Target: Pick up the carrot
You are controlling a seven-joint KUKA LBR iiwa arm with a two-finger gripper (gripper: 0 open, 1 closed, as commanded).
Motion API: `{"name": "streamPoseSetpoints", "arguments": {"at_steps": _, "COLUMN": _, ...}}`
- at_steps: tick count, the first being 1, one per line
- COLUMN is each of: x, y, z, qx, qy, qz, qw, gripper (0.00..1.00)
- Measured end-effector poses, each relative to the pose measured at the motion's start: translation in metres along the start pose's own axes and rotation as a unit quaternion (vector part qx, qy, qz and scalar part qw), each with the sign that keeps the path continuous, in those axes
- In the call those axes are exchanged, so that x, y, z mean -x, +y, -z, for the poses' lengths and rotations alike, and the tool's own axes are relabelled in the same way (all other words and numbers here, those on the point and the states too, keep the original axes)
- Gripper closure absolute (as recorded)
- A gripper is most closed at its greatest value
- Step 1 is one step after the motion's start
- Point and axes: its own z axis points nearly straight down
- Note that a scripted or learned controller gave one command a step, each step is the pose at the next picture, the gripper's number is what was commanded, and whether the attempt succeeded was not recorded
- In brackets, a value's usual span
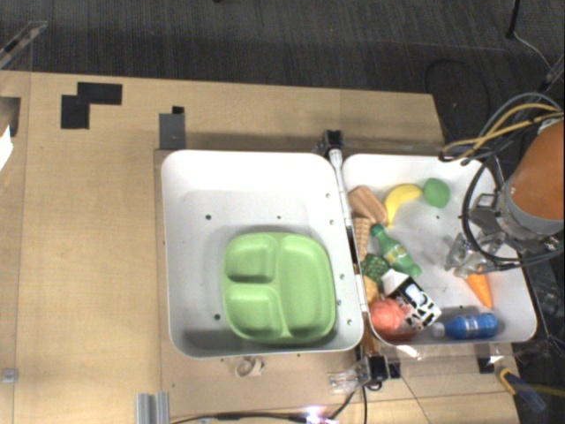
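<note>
A pale wooden tabletop [88,263] beneath dark carpet at the frame's top carries two white bins, the end effector [466,256], grip unreadable, near the small orange carrot [479,288].

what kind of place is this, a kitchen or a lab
Most likely a robotics lab bench, not a kitchen: two shallow white plastic bins sit side by side on a plywood bench, toy food like the small orange carrot fills one, and loose cables trail nearby.
</note>
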Motion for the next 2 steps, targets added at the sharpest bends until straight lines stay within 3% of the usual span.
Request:
{"name": "streamPoseSetpoints", "arguments": {"at_steps": 1, "x": 0.000, "y": 0.000, "z": 0.000, "qx": 0.000, "qy": 0.000, "qz": 0.000, "qw": 1.0000, "gripper": 0.00}}
{"name": "streamPoseSetpoints", "arguments": {"at_steps": 2, "x": -0.007, "y": 0.009, "z": -0.026, "qx": 0.012, "qy": 0.006, "qz": 0.078, "qw": 0.9968, "gripper": 0.00}}
